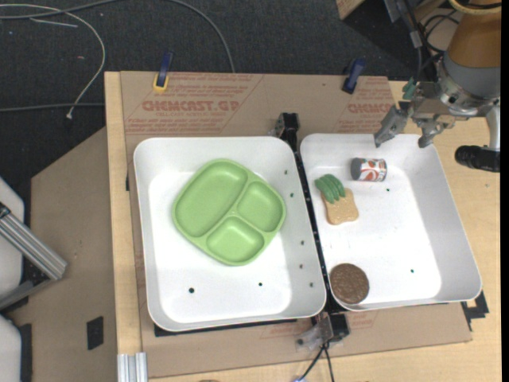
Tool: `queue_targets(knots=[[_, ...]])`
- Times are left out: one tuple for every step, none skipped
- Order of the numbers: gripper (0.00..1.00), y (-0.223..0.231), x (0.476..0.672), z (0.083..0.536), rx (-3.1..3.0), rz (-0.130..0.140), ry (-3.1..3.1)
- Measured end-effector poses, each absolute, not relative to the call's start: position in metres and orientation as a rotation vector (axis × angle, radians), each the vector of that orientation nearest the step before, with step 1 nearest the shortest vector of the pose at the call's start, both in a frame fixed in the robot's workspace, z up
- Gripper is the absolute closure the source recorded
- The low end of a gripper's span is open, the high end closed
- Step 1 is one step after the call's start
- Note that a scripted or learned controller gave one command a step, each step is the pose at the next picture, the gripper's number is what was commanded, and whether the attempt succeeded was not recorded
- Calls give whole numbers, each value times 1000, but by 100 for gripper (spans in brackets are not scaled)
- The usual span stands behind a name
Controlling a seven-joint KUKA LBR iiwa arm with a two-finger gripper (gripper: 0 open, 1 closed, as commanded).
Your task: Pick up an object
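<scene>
My gripper [406, 136] hangs over the far edge of the right bin [445, 237], its two fingers spread apart and open with nothing between them. Just below and left of it a small red and white can [369, 169] lies on its side. A carrot-shaped toy [336, 198], tan with a green top, rests near the bin's left wall. A round brown disc [349, 282] sits in the near left corner. The left bin [159, 285] holds a green divided plate [229, 211].
Both bins rest on a cardboard sheet [199, 98] held by blue clamps [163, 71] at the back. A black bracket [287, 124] sits between the bins at the far side. Cables [71, 22] lie on the dark floor behind.
</scene>
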State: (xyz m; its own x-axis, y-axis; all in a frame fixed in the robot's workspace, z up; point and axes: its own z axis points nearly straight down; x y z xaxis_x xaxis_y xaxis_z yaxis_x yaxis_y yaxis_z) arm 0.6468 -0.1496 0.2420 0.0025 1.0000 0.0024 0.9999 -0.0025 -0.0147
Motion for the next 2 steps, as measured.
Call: queue_targets(knots=[[0,-149,649,251,-2221,0,-2221],[0,-146,646,192,-2220,1,-2221]])
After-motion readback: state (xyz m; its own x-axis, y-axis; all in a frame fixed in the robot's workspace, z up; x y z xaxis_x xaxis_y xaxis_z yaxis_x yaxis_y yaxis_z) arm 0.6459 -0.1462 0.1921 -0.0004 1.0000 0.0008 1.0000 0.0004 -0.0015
